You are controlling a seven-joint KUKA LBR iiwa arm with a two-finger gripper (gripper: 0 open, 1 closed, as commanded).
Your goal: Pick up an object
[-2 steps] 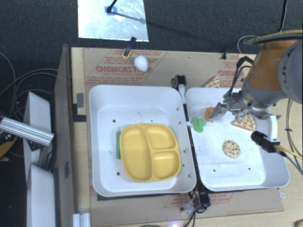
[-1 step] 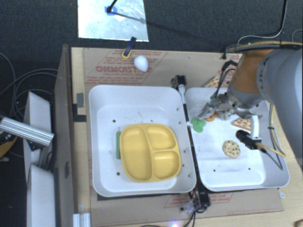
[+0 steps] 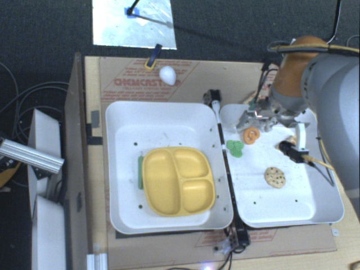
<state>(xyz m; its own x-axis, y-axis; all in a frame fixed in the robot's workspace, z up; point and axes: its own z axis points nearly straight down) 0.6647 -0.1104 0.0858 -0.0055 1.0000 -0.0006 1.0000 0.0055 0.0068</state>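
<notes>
My gripper (image 3: 257, 121) hangs over the back left part of the right bin (image 3: 315, 207), open, with nothing between its fingers. Just in front of it an orange ring-shaped piece (image 3: 251, 135) lies on the bin floor. A small green piece (image 3: 234, 148) rests by the bin's left wall. Nearer the front, a round brown cookie (image 3: 275, 176) sits on the floor. In the left bin (image 3: 129, 122) a yellow divided plate (image 3: 179, 180) lies flat, and a green strip (image 3: 140, 171) shows along its left edge.
Behind the bins, a white egg-shaped thing (image 3: 167, 75) and a small blue and yellow item (image 3: 152, 57) lie on the cardboard. The rim between the two bins (image 3: 224, 156) runs just left of the green piece. The arm covers the right bin's back right corner.
</notes>
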